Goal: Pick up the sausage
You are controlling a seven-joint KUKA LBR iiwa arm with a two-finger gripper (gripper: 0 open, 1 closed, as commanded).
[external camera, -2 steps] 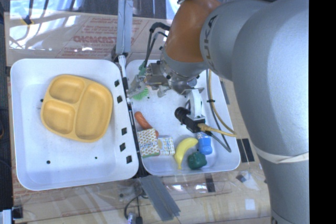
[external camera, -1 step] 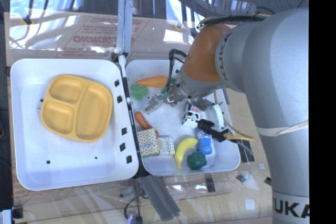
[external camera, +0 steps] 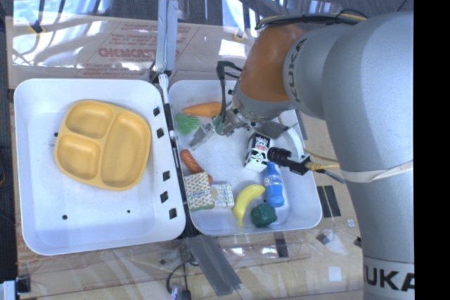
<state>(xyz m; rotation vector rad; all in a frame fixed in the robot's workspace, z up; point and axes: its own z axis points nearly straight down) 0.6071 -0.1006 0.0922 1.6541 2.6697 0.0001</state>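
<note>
Sausage lay in the right bin near its left wall, just above a small yellow packet. Gripper hung just above the sausage, beside the green leafy item and under the carrot; its fingers looked slightly apart with nothing between them. Yellow divided plate sat in the left bin.

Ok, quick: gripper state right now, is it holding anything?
Gripper: open, holding nothing; fingers spread in the right bin, above the sausage.
</note>
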